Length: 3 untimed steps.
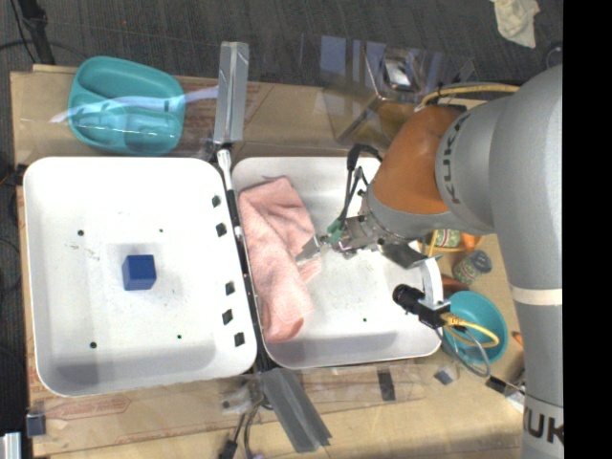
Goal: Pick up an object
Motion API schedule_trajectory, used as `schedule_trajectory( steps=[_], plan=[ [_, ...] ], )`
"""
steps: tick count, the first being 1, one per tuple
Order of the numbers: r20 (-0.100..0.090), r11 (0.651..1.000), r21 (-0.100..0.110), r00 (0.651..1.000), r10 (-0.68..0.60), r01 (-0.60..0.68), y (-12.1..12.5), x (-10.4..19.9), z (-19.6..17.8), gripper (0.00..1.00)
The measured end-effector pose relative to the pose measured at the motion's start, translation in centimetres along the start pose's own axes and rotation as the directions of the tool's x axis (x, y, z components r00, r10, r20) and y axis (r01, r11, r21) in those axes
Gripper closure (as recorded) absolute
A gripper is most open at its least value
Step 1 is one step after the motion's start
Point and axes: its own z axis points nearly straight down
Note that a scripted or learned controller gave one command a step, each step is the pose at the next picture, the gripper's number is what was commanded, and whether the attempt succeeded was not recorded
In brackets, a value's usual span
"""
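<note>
Pincer sat low in the right bin, its tips at the edge of the pink cloth; how far it gaped could not be told, nor whether it gripped the cloth. That cloth lay along the bin's left side. A blue cube sat alone in the left bin.

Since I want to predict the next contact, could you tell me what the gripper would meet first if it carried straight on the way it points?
Probably the pink cloth: the gripper points toward the view's left, its tip at the cloth's edge in the right bin. Height above it is unclear.
</note>
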Motion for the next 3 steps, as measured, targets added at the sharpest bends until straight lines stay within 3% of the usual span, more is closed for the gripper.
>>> schedule_trajectory(
  steps=[1, 2, 3],
  plan=[
    [0.001, 0.998, -0.002, 0.998, -0.057, 0.057, 2.5, 2.8, 2.5, 0.0],
    [0.001, 0.998, -0.003, 0.998, -0.061, 0.061, 2.6, 2.8, 1.4, 1.0],
    [0.002, 0.998, -0.003, 0.998, -0.061, 0.061, 2.6, 2.8, 1.4, 0.0]
  ],
)
